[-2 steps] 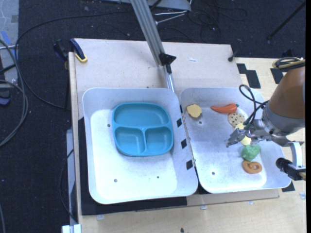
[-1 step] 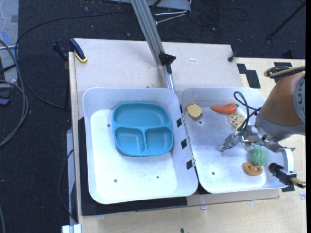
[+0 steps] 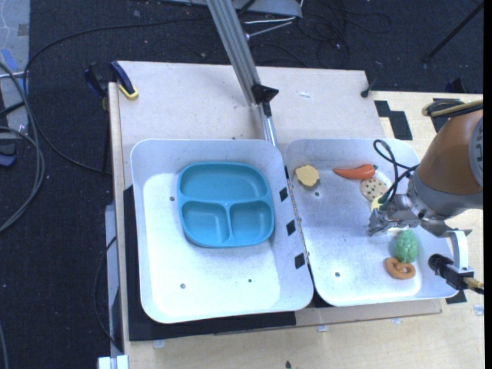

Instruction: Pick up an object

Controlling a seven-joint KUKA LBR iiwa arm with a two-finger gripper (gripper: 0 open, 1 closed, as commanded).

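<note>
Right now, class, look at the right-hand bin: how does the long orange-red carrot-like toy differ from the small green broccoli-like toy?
The long orange-red carrot-like toy is slim and stretched out; the small green broccoli-like toy is rounded and lumpy. The carrot lies near the bin's far edge, away from the hand; the broccoli sits nearer the front, beside the hand. Their colours differ too. Both lie loose in the right white bin.

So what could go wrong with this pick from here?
The gripper is low among crowded items: the green piece and the pretzel-like ring almost touch, so it may nudge one or catch both. Both lie close to the right bin's near wall and could get pushed against it.
</note>
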